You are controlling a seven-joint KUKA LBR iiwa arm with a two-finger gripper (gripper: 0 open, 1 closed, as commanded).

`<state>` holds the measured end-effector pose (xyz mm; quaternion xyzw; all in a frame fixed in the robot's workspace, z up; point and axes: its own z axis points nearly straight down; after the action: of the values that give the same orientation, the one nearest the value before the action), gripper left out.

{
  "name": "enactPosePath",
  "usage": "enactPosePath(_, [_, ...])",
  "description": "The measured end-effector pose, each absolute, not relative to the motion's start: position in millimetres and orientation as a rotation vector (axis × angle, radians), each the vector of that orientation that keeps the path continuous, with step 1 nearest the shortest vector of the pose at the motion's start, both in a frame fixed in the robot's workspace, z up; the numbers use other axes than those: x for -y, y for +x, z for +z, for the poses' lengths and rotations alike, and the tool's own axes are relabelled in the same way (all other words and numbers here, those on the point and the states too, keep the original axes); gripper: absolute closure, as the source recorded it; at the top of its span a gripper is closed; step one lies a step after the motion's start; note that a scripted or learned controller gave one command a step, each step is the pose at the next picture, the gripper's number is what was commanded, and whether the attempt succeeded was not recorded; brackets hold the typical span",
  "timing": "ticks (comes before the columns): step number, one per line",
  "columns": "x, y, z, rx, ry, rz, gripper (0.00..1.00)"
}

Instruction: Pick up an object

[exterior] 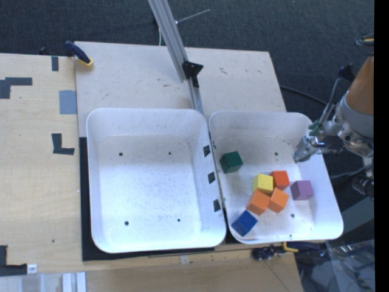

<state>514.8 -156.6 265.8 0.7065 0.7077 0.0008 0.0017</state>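
Over right bin's (316, 221) far-right rim: claw (302, 154), grip state unclear; purple block (301, 190) just below it.

Could not make out whether the gripper (302, 153) had anything in it, small and blurred above the right bin (328, 221). Lost most of the arm (363, 99) past the right edge. Saw the metal rail (170, 32) cut off at the top edge. Found the clamp (270, 252) under the right bin too small to read.
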Motion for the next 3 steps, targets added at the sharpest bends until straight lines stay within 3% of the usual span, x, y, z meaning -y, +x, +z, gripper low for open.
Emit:
enactPosePath(2, [59,574.1,264,-2.230,2.214,0.000,1.00])
enactPosePath(3, [13,592.8,265,-2.229,2.216,0.000,1.00])
